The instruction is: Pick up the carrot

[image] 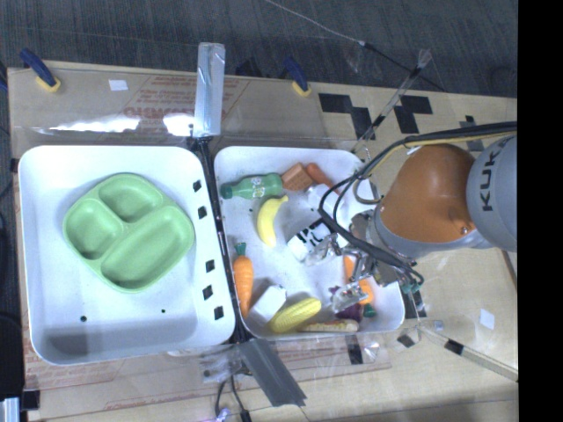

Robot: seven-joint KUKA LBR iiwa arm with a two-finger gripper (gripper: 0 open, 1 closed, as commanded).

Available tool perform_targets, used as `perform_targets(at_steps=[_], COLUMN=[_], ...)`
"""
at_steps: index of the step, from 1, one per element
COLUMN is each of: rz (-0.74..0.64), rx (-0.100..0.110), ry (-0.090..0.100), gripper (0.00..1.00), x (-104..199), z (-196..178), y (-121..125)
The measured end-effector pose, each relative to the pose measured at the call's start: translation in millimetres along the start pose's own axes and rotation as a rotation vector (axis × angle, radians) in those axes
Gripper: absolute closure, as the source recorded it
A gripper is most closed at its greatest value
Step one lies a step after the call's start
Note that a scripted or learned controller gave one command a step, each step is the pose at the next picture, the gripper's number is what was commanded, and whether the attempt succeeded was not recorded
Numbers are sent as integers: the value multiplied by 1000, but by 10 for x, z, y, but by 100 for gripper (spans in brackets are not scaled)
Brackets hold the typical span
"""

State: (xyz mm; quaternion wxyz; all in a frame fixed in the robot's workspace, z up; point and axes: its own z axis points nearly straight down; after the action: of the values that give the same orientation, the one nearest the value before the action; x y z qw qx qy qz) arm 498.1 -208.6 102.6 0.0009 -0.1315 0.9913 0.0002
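The carrot (243,276), orange with a green top, lies lengthwise against the left wall of the right bin (230,161). The arm reaches in from the right, its orange band (429,195) over the bin's right side. The gripper (353,281) hangs low in the bin's right front part, among cables and small items, well to the right of the carrot and apart from it. A small orange piece (350,265) shows beside the gripper; whether it is touching the gripper is unclear.
The right bin also holds a green bottle (253,186), a banana (268,218), a brown-orange block (304,176), a white block (268,301) and a yellow fruit (295,315). A green divided plate (128,229) sits in the left bin (35,262).
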Motion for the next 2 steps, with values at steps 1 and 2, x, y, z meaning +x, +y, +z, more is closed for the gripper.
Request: perform_targets(at_steps=[1,2], rz=[-5,-6], rx=[1,0], ry=[-2,-2], gripper=[100,0], x=[-18,-18], z=[-104,-101], y=[8,9])
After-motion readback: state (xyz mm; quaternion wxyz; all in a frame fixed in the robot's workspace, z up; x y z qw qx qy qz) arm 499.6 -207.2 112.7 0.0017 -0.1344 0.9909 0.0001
